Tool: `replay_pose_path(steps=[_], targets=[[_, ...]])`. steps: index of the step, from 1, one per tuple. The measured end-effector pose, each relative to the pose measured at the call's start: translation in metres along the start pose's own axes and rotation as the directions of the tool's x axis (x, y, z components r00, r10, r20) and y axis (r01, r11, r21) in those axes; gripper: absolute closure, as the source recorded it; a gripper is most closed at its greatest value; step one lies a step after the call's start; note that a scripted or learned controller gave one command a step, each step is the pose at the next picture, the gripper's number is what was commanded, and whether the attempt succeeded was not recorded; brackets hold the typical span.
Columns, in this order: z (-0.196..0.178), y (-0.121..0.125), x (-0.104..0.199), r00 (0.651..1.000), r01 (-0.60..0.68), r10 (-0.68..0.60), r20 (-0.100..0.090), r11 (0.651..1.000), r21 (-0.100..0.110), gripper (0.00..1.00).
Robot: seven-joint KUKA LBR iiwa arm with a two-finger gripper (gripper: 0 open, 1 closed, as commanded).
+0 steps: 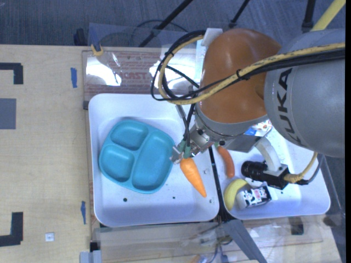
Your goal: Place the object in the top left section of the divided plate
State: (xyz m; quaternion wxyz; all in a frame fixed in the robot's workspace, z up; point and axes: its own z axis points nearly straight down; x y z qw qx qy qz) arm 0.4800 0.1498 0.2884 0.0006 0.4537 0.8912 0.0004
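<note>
The blue divided plate (147,164) lies in the left bin (143,203), turned a little aslant, with its two small sections toward the left and its large section toward the right. Its left rim sits close to the bin's left wall. A strip of bare white floor runs between the plate and the bin's near rim, and another lies above the plate toward the far wall. All three sections show plain blue.

The carrot (193,175) lies on the floor of the left bin, just beside the plate's right edge and close to the wall that divides the two bins. Its thick end is uppermost and its tip points down and to the right. The gripper (183,150) is at that thick end, right by the plate's right rim. Whether it is clamped on the carrot or merely next to it cannot be told. The arm's grey and orange bulk hangs over the upper right of the left bin and much of the right bin (308,197).

In the right bin, near the dividing wall, lie a small orange piece (226,162), a yellow fruit (234,193) and, touching it, a black-and-white object (256,196). The pale bench (44,147) spreads to the left
</note>
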Motion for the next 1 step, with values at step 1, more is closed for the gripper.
replay_pose_path(steps=[1], targets=[[0.1759,0.0464,0.0160,0.997,-0.077,0.077,0.001,0.997,-0.011,1.00]])
